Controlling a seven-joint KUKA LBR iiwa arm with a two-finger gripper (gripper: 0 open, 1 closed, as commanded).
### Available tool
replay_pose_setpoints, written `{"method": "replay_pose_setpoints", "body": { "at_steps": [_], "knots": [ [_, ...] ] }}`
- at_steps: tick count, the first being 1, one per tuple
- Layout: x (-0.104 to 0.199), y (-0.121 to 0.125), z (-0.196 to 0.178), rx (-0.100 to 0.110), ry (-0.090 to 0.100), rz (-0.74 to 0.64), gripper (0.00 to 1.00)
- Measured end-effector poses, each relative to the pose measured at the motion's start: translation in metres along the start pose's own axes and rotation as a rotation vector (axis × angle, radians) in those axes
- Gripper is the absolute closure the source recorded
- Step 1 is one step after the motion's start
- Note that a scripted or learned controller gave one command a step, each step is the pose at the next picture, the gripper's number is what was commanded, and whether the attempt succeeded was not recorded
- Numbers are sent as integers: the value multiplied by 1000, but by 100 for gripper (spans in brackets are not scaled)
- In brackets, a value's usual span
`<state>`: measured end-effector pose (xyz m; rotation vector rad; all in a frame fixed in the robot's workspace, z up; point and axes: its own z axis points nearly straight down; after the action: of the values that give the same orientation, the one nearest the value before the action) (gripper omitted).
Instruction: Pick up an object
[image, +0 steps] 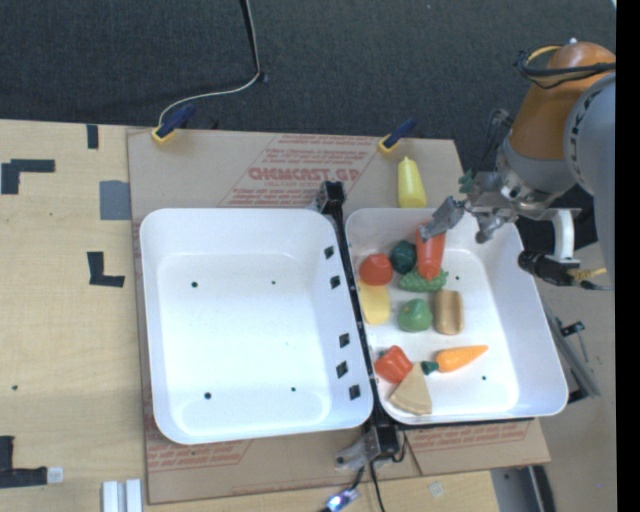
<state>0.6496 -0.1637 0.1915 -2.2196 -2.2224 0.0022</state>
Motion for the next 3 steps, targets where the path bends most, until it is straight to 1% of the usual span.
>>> {"method": "replay_pose_setpoints", "body": {
  "at_steps": [1, 2, 3],
  "knots": [
    [-20, -64, 113, 7, 1, 3, 0],
    [-19, -60, 97, -2, -1, 1, 100],
    [56, -83, 108, 2, 1, -5, 100]
  ]
}}
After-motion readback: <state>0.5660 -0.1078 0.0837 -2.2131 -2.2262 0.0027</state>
